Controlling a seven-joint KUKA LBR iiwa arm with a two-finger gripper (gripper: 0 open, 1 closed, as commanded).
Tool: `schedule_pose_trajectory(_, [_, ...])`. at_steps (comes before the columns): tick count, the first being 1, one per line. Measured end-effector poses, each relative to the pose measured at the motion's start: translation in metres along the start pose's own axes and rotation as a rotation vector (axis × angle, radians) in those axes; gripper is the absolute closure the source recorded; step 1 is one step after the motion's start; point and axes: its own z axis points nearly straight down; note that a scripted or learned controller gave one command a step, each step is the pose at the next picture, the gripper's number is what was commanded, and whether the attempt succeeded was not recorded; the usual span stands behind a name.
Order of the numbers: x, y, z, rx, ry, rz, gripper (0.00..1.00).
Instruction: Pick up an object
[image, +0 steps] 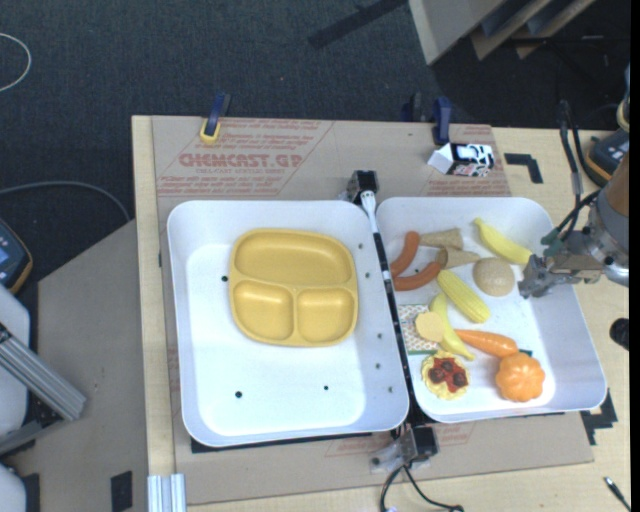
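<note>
Right bin (575, 330): toy foods crowded together, namely banana (503, 242), potato (493, 276), corn (463, 296), carrot (487, 342), pumpkin (520, 377). Gripper (535, 280) low at the bin's right, just beside the potato; whether it is open or closed cannot be told. Risk: crowding may make a grasp slip or nudge neighbours. Left bin holds yellow tray (294, 285).

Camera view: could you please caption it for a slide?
Claw poised over right bin of toy food; yellow divided tray in left bin.

Banana (503, 243): yellow, far right of right bin (575, 330).
Pumpkin (520, 377): orange, near right.
Carrot (486, 343): orange, just beside pumpkin.
Corn (462, 296): yellow, centre.
</note>
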Motion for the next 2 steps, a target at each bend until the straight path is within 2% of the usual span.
schedule_pose_trajectory(2, [0.092,-0.004,0.012,0.001,0.000,-0.001,1.00])
